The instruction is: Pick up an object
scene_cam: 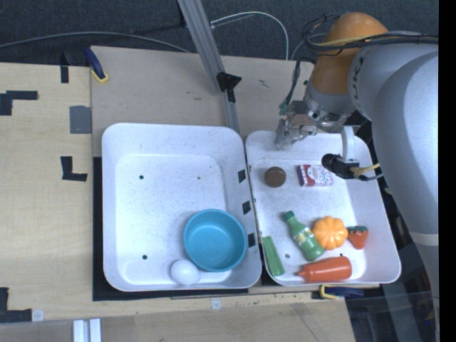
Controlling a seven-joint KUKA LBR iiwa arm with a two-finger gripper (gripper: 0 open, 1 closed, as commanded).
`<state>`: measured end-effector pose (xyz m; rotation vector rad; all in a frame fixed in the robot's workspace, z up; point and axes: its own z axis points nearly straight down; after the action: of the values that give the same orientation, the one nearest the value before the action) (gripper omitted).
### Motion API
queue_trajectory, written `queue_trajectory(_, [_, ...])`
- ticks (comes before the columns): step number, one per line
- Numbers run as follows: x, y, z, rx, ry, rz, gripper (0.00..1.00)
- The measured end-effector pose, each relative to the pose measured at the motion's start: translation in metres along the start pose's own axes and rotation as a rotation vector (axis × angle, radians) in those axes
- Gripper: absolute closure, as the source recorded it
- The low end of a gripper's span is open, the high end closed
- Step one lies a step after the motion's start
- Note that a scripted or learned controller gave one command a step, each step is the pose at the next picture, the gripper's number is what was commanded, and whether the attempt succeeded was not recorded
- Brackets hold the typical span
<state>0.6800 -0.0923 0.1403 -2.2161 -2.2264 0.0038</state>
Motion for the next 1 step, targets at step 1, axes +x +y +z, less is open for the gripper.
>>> queue_trajectory(1, [0.0071,-0.0044,-0.0594,-0.007,0.001,0.002,1.0])
